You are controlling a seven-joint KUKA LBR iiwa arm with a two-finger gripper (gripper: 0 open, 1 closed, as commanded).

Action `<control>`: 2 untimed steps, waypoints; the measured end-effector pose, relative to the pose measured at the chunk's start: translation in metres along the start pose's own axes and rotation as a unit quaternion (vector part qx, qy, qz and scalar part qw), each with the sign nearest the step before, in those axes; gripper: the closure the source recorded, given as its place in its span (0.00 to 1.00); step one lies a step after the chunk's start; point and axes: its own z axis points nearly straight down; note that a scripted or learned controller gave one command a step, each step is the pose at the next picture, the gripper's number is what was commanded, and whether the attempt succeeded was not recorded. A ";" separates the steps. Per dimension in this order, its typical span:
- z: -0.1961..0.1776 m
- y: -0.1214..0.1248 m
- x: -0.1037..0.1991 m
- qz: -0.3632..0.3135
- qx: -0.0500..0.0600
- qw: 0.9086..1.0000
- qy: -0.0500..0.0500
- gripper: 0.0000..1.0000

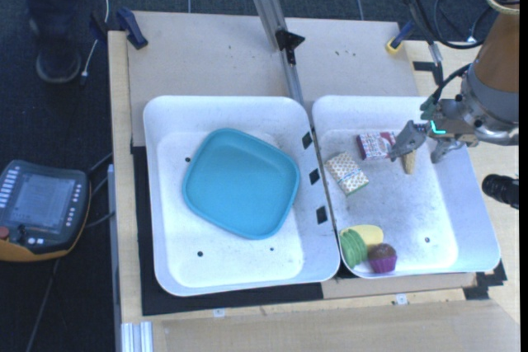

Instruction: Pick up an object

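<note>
Hovering at frame right over the right bin (470, 202), gripper (422, 146) spread apart beside a red packet (374, 145), gripping nothing.

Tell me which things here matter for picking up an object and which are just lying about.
Job: gripper, red packet, patterned box, toy fruit, right bin.
Lying about: blue plate, left bin, pendant, blue clamp.

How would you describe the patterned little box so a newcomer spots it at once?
Look in the right-hand bin, on its left side just past the divide from the bin holding the blue plate. The patterned box lies tilted there, pale with a fine checked print, unlike the red packet above it.
</note>
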 end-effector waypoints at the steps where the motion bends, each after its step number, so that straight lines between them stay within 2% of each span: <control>1: 0.000 0.000 0.000 0.000 0.000 1.000 0.000 0.00; 2: 0.061 -0.002 0.005 0.000 0.003 1.000 0.000 0.00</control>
